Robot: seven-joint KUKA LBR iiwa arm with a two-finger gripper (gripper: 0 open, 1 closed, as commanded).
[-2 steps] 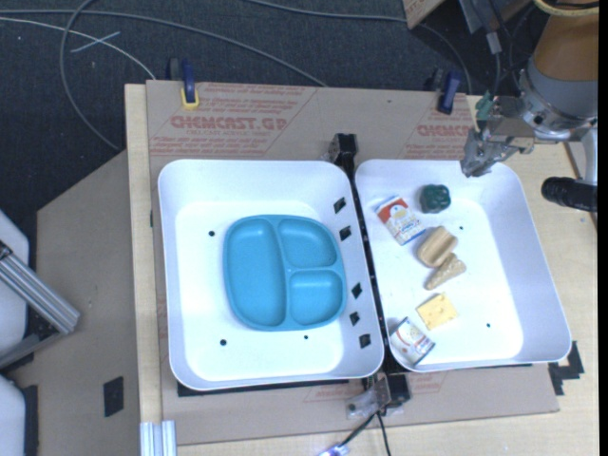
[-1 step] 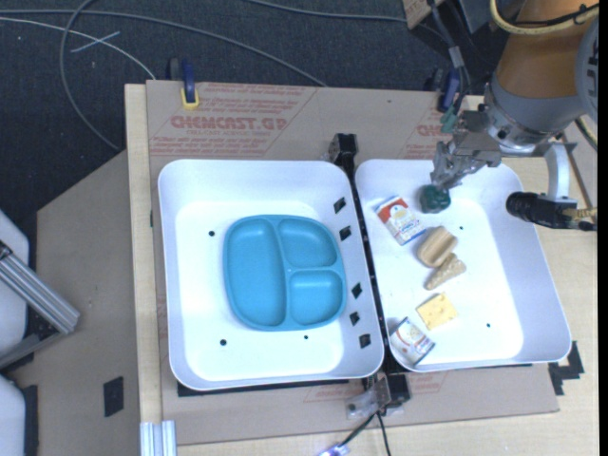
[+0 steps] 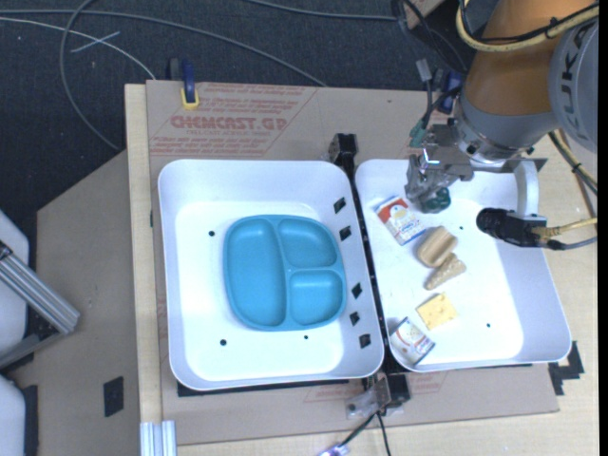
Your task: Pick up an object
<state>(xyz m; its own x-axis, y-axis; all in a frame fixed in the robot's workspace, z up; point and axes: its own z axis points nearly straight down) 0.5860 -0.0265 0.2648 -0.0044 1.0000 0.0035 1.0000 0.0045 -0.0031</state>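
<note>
R bin, loose items: red/white packet [image 3: 399, 220] lying flat nr top-left; tan bread piece [image 3: 436, 246] and wedge [image 3: 445, 273] mid, touching; yellow cheese [image 3: 436, 311]; crumpled wrapper [image 3: 412, 339] at front edge.

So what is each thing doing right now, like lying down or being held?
Blue plate: flat in the left bin, nothing on it.
Red and white packet: lying in the right bin.
Bread pieces: lying loose.
Cheese: lying flat.
Small carton: lying near the front edge.
Gripper: over the right bin's back part.
</note>
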